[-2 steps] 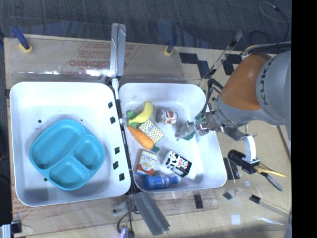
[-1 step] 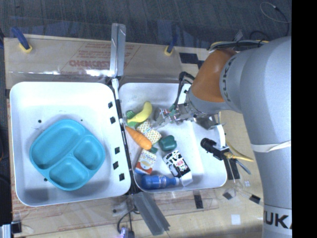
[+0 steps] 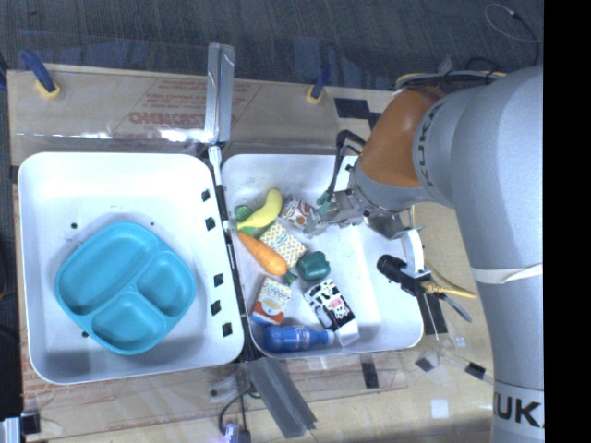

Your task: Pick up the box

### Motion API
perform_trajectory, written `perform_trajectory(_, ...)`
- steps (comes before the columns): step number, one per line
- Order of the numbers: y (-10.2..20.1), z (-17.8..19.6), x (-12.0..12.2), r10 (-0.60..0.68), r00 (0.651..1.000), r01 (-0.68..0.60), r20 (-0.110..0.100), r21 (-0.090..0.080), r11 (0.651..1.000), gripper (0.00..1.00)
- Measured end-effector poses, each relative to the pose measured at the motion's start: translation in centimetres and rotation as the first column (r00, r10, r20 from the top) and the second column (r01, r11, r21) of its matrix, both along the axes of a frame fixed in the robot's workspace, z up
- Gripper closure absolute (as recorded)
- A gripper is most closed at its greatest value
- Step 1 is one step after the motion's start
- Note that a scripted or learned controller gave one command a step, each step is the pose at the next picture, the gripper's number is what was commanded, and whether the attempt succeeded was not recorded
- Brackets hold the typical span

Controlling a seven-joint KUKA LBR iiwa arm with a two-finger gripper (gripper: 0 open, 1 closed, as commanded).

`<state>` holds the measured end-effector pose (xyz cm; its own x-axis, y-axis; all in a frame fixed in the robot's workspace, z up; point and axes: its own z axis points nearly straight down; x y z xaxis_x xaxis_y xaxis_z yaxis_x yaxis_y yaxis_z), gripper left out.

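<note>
In the right bin (image 3: 392, 326), a small patterned box (image 3: 284, 244) lies flat between a carrot (image 3: 262, 254) and a green pepper (image 3: 314, 267). A smaller red and white carton (image 3: 296, 214) sits just above it, beside a banana (image 3: 263, 210). My gripper (image 3: 323, 216) reaches down from the right over the bin's upper middle, its tip right beside the red and white carton and a little up and right of the patterned box. Nothing can be seen held in it.
A cow-patterned carton (image 3: 331, 308), an orange juice box (image 3: 271, 301) and a blue bottle (image 3: 295, 338) lie along the right bin's near side. The left bin (image 3: 37, 192) holds a blue divided plate (image 3: 126, 286). A metal divider (image 3: 220, 90) stands between the bins.
</note>
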<state>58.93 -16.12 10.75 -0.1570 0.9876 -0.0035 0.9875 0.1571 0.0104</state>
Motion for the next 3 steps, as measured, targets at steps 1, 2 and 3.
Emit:
perform_trajectory(1, 7.8, 8.5, 1.4, 0.011, 1.0, -0.011, -0.012, 0.003, 1.0, 1.0)
perform_trajectory(2, 3.5, 1.6, -11.4, -0.082, 0.996, 0.082, -0.016, 0.003, 0.997, 1.0)
perform_trajectory(3, 3.5, 1.6, -11.4, -0.081, 0.997, 0.082, -0.016, 0.003, 0.997, 0.0)
